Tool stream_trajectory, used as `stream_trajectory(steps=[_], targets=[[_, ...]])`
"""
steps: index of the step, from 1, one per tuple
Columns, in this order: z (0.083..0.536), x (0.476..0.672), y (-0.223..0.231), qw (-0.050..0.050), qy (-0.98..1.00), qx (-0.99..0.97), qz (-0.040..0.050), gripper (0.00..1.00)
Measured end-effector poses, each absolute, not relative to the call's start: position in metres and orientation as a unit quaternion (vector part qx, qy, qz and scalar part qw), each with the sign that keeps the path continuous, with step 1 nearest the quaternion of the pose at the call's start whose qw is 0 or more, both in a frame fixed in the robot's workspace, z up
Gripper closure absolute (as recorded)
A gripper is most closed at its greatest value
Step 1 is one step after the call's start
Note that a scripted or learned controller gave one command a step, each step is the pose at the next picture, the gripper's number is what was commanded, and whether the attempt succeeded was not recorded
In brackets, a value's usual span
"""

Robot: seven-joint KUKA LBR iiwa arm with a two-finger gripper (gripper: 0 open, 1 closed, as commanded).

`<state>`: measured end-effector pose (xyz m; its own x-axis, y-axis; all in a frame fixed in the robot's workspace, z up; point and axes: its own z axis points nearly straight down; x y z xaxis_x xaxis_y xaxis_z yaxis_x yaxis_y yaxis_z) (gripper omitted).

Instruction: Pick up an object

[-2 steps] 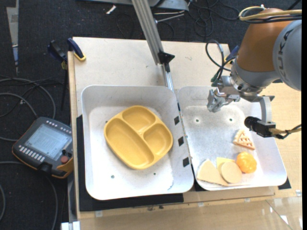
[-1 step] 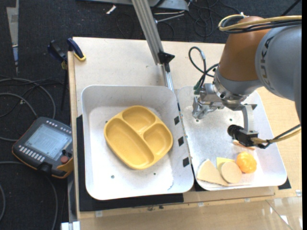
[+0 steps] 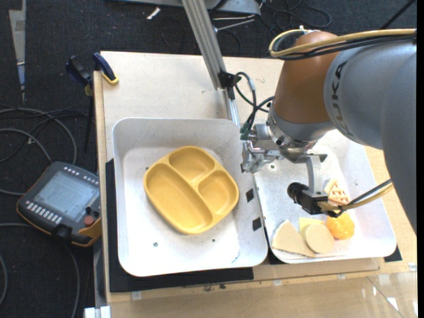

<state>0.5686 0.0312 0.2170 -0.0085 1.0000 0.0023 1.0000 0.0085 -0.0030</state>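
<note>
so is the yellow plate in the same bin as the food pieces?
No: the yellow plate lies in the other bin, apart from the food pieces.

Arm (image 3: 371,71) runs off the right edge and covers the upper part of right bin (image 3: 366,204). Pincer (image 3: 254,159) mostly tucked under the wrist. White-and-red patterned thing (image 3: 337,192) partly covered, identity unclear. Pale yellow piece (image 3: 305,224) half under tan disc (image 3: 320,240). Dark bits (image 3: 251,195) at bin seam too small to identify.
</note>
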Motion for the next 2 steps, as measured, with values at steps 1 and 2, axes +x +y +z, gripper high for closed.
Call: stream_trajectory(steps=[1, 2], targets=[[0.2374, 0.5476, 0.0793, 0.001, -0.710, -0.704, -0.0008, 1.00], [0.2363, 0.5483, 0.0755, 0.000, -0.707, -0.707, 0.0001, 0.00]])
